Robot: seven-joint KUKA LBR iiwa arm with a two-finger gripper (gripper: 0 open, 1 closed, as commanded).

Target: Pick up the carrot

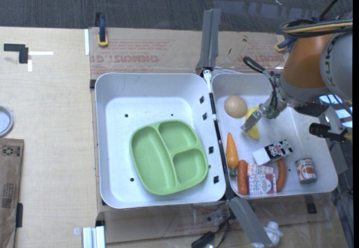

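The carrot (231, 151) is orange and tapered. It lies along the left wall of the right bin (314, 134), pointing away from the camera. My gripper (252, 122) hangs low in that bin, up and to the right of the carrot, directly over a small yellow fruit (254, 131). The gripper is a short way from the carrot and does not touch it. The grey arm with its orange band (305, 62) comes in from the upper right.
A tan egg-shaped item (235, 106) lies just left of the gripper. Below the carrot sit a red sausage (242, 177), a printed packet (261, 179), a black-and-white carton (272, 152) and a small can (305, 170). A green divided plate (168, 157) lies in the left bin (112, 129).
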